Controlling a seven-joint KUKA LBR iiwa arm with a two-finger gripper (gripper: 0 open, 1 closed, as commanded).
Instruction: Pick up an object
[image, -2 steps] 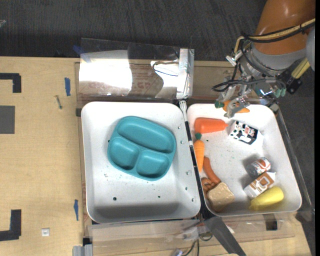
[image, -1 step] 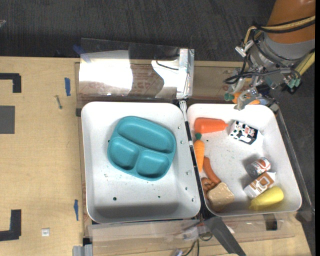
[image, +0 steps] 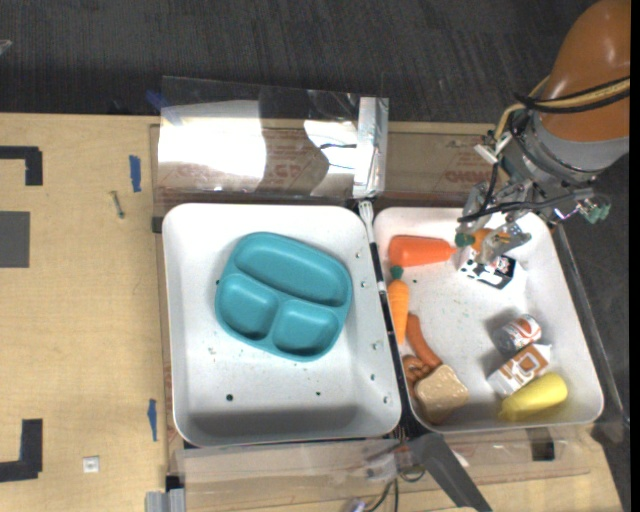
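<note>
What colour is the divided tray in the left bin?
Teal blue; the divided tray shows clearly in the camera view.

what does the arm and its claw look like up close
The arm is grey metal under a rounded orange band, with yellow and black cables looping along it. The claw is a small dark assembly with thin wires and a black-and-white patterned tag beside it.

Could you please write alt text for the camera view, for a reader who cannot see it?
A grey and orange robot arm reaches from the right, its end effector low over the far end of the right bin, which holds toy carrots, a bread slice, a lemon and small cartons. The left bin holds a teal divided tray.
</note>
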